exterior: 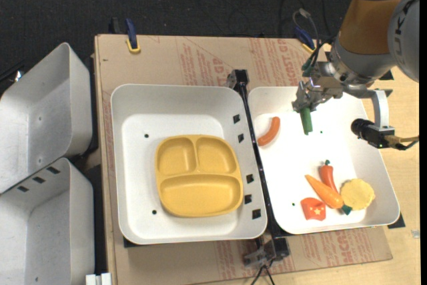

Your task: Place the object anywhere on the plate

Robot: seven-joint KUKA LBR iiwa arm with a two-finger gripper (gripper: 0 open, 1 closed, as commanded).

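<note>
A yellow divided plate (198, 193) lies in the left white bin (133, 143). Over the back of the right bin (287, 163), my gripper (306, 110) hangs from the grey arm with the orange band. It is shut on a small green stick-shaped object (307, 123), whose lower end pokes out below the fingers. The gripper is well to the right of the plate, across the divider between the bins.
In the right bin lie an orange-red sausage (268, 131) near the divider, and at the front right a carrot (323, 190), a red chili (326, 173), a red pepper piece (313, 208) and a yellow lump (358, 193). Grey bins (40, 143) stand at far left.
</note>
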